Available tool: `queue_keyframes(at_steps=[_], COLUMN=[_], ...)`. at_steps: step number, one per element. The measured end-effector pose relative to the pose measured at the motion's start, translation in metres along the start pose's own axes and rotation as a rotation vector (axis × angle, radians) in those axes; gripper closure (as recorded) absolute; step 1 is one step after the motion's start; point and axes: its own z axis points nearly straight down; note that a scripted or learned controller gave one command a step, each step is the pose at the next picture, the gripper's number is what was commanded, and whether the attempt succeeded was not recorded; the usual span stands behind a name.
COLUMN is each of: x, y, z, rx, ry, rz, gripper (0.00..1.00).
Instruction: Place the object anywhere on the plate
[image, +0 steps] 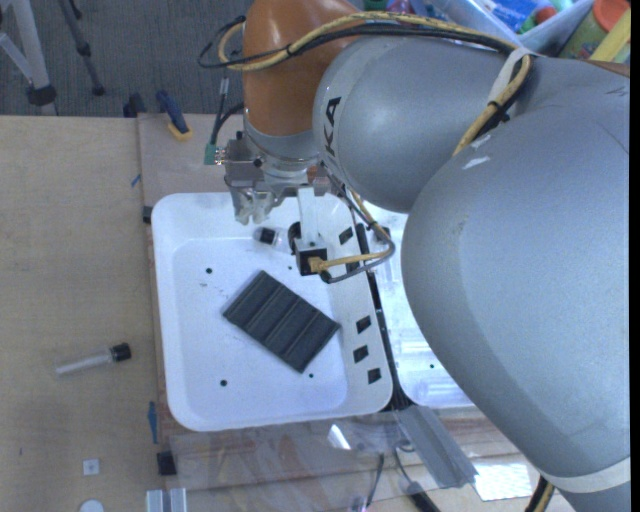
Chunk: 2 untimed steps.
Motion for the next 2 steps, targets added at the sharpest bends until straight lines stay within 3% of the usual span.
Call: queue_keyframes(at_steps=[1,2], x=[0.000,0.001], y=[0.000,0.000], z=[0.000,-0.011], rx=[0.000,-0.003], ry=[0.000,0.000], rz=[0.000,-0.001], gripper=[0.00,1.00])
